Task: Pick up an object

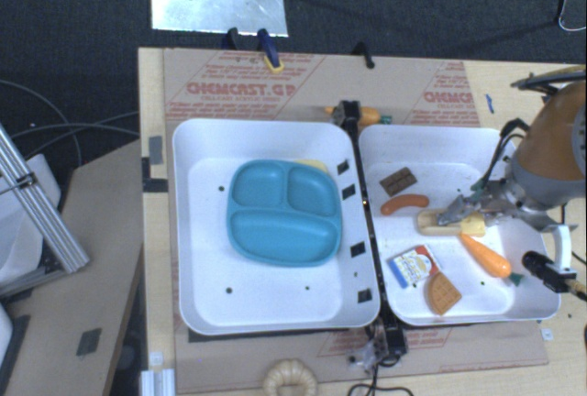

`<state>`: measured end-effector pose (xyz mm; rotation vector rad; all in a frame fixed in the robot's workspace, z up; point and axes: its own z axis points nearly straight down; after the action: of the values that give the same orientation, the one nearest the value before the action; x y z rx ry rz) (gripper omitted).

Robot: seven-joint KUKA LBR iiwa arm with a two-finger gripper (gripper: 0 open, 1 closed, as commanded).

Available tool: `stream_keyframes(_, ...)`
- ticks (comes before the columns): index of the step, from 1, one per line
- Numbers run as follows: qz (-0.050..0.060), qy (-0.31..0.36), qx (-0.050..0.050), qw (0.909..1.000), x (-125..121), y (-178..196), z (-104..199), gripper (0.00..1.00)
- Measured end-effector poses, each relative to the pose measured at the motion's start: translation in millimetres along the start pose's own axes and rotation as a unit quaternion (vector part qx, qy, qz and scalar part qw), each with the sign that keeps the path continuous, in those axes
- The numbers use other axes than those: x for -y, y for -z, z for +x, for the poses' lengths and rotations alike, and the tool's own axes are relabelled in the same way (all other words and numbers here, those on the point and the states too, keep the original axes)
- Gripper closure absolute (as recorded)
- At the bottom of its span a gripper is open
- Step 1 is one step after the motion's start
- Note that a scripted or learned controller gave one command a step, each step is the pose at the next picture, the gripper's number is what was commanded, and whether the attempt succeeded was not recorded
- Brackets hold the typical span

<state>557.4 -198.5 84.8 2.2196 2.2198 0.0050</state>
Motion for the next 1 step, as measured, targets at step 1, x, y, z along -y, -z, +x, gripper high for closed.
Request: stream_keyframes(1, -0.007, 0.000, 0.004, 1.0000, -3.9, 18.1, -3.6, 1.00)
